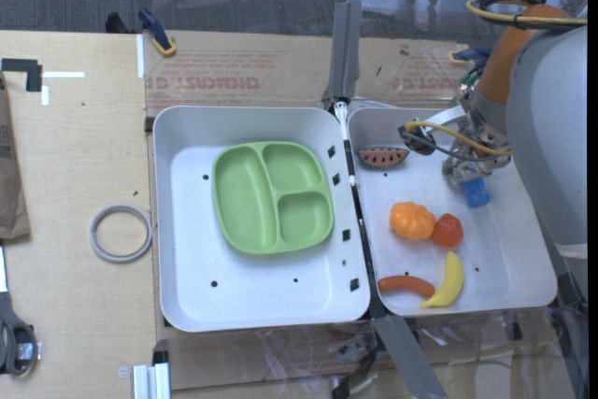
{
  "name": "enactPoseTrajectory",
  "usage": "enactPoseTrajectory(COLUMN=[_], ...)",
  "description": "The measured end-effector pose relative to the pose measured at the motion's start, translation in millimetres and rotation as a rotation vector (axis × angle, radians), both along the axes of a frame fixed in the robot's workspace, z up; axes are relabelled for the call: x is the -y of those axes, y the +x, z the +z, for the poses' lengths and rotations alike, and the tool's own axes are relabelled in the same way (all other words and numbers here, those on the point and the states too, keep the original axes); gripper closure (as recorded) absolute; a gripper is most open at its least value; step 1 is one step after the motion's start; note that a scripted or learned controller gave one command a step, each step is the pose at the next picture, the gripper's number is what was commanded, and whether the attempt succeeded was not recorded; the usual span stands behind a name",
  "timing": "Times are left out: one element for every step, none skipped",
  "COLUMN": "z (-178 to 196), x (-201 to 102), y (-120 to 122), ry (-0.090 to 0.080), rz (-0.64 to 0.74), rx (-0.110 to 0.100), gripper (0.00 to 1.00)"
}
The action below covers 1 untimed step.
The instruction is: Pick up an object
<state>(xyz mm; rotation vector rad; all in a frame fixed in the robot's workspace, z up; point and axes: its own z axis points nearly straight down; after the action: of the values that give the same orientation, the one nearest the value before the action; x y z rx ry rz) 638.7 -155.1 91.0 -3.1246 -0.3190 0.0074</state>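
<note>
At the frame's right, the end effector (474,171) hangs over the right bin (505,280), just above a blue block (476,193); its grip state cannot be told.

Orange pepper (412,220), tomato (448,230), banana (448,281), sausage (405,285), watermelon slice (384,156), right bin (519,271)

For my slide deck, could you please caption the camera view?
Gripper above blue block in right bin of toy food; green plate in left bin.
</note>
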Motion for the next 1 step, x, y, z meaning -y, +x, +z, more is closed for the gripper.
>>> enactPoseTrajectory(z=[-0.3], x=[-31.7], y=[-104.9], ry=[0.002], rz=[-0.007], rx=[0.000], gripper=[1.00])
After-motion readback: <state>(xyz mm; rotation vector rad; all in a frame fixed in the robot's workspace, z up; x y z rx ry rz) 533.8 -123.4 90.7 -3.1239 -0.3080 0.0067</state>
